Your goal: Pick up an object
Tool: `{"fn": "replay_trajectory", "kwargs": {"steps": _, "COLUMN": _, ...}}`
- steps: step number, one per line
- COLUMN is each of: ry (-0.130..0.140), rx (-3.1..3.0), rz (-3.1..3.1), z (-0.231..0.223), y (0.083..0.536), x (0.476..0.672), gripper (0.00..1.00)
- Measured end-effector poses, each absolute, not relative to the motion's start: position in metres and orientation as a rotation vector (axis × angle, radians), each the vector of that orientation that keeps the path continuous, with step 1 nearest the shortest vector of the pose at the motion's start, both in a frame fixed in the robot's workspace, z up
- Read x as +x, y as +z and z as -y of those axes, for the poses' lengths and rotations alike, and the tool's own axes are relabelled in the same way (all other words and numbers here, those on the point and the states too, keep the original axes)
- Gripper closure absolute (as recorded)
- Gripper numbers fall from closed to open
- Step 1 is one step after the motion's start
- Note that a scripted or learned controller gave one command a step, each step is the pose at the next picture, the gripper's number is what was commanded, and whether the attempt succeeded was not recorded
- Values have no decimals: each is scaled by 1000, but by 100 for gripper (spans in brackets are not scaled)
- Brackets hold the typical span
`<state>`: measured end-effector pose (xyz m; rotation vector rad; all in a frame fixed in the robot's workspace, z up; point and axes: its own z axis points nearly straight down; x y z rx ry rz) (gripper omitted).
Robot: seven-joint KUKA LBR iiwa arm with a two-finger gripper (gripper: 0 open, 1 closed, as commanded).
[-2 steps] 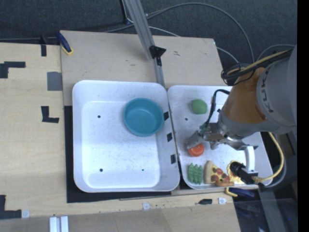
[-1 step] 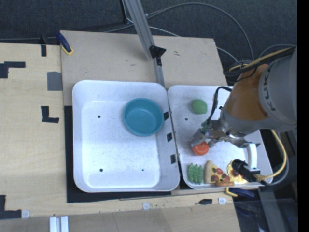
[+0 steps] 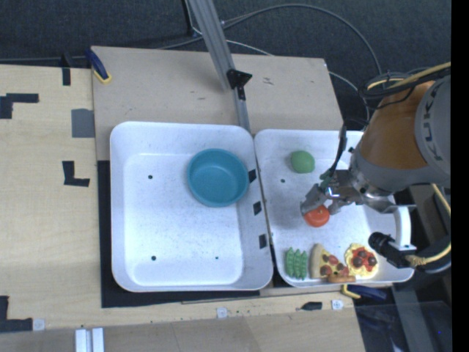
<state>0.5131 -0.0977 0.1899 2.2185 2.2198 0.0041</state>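
Observation:
My gripper [image 3: 321, 202] hangs low over the middle of the right bin [image 3: 282, 222], with the grey arm and its orange band reaching in from the right. A small red round object [image 3: 317, 217], like a tomato, sits right at the gripper's tip and is partly covered by it. I cannot make out whether it rests on the bin floor or is lifted. A green ball [image 3: 301, 160] lies farther back in the same bin, apart from the gripper.
A blue bowl [image 3: 218, 177] stands in the left bin [image 3: 146, 226]. Along the right bin's front edge lie a green pod piece [image 3: 295, 262], a pizza slice [image 3: 327, 263] and a round red-topped toy [image 3: 362, 261]. A metal pole [image 3: 220, 42] slants down to the bins' divide.

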Motion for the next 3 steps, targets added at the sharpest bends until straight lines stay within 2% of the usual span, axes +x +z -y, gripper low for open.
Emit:
{"fn": "replay_trajectory", "kwargs": {"steps": 1, "ry": 3, "rx": 2219, "rz": -2220, "z": 98, "y": 238, "x": 514, "gripper": 100}}
{"fn": "replay_trajectory", "kwargs": {"steps": 3, "ry": -1, "rx": 2218, "rz": -2228, "z": -3, "y": 221, "x": 569, "gripper": 100}}
